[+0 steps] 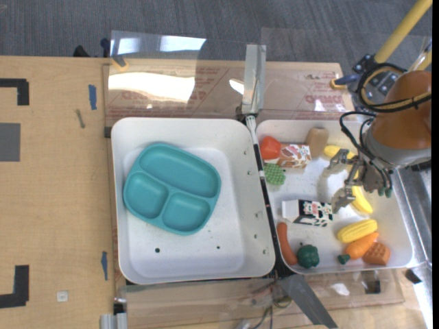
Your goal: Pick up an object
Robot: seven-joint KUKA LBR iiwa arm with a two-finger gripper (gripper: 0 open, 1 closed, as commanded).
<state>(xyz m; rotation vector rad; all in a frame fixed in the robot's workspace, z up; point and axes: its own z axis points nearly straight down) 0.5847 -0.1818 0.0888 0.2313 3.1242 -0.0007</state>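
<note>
While the arm reaches in from the right, we read the scene outward from the tool.

Gripper (351, 184): low over the right bin (406, 233), toward its right side; we cannot tell whether it is open or closed, and we see nothing held in it.
Arm (405, 118): orange band above the wrist, dark cables looped around it.
Banana (361, 200): yellow, just beside the gripper, below it in our view; contact unclear.
Corn (357, 229): yellow, below the banana, with a carrot (360, 246) and a waffle (376, 253) touching or nearly so.
Milk carton (313, 211): black and white, lying left of the gripper, near it.
Top of right bin: red pepper (270, 147), a printed box (295, 155), a tan block (317, 139), a small yellow piece (332, 151).
Green mesh piece (275, 175): by the divider between the bins.
Lower left of right bin: sausage (285, 240) beside broccoli (308, 256).
Left bin (137, 245): we see a teal tray (171, 188) with three compartments, well apart from the gripper.
</note>
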